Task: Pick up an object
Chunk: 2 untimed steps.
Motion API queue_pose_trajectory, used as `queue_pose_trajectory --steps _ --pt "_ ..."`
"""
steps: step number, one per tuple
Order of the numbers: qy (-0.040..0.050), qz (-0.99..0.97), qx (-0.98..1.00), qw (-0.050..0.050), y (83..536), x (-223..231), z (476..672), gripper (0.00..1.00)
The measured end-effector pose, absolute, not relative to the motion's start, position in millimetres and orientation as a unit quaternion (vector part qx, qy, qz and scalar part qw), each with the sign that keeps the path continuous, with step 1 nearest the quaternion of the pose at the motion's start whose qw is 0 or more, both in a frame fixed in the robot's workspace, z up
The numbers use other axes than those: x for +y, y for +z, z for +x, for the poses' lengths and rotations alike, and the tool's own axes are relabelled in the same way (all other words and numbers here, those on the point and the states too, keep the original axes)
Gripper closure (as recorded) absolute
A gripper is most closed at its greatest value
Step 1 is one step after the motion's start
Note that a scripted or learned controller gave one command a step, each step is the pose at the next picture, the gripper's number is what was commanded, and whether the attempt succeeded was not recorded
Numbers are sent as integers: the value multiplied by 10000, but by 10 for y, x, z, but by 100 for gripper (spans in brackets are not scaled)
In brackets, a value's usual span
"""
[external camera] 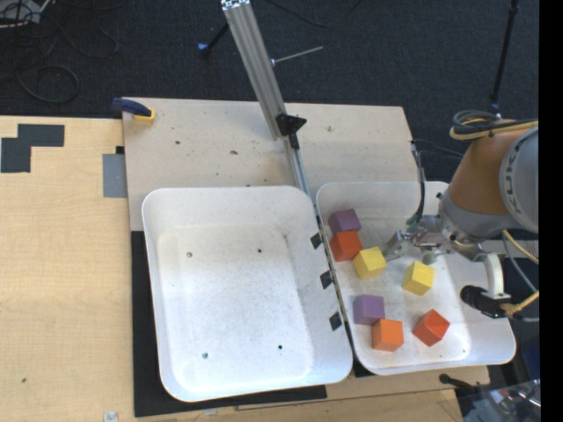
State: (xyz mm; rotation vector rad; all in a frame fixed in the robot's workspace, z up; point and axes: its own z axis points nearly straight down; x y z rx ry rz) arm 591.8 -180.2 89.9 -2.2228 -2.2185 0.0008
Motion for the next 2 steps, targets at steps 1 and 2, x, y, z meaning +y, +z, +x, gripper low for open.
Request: queue_pose_trajectory --steps 1,2 --pt "3 -7100 -7042 10 1010 -1813 5914 100" --pt "-10 -7068 -7074 -16 1627 -1771 5940 100"
